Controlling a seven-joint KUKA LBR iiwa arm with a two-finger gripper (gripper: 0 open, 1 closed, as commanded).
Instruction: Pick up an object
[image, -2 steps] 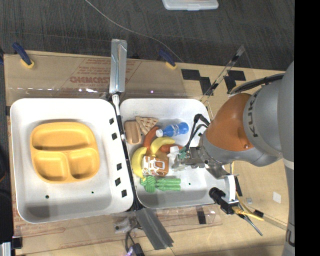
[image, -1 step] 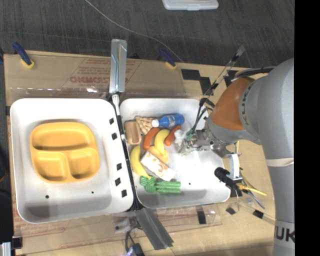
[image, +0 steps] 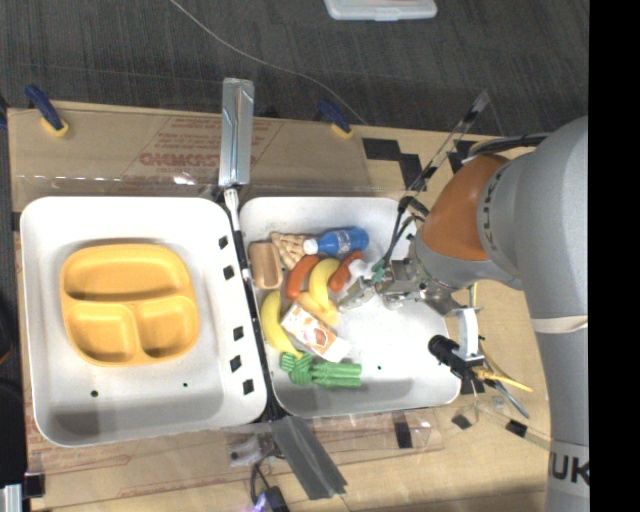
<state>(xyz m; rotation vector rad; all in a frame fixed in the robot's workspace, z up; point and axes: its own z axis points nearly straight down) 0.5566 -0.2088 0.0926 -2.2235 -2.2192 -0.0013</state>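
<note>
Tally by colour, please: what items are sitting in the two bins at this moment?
Yellow: 3 (divided tray, two bananas)
Blue: 1 (bottle)
Green: 1 (toy)
Orange-red: 1 (long piece)
Tan: 2 (block, cone)
White: 1 (packet)
Total: 9

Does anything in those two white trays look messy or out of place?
The right bin looks messy: bananas, a blue bottle, a green toy and a small packet lie heaped against its left wall. The yellow divided tray sits neatly in the left bin. Nothing looks spilled or broken.
</note>
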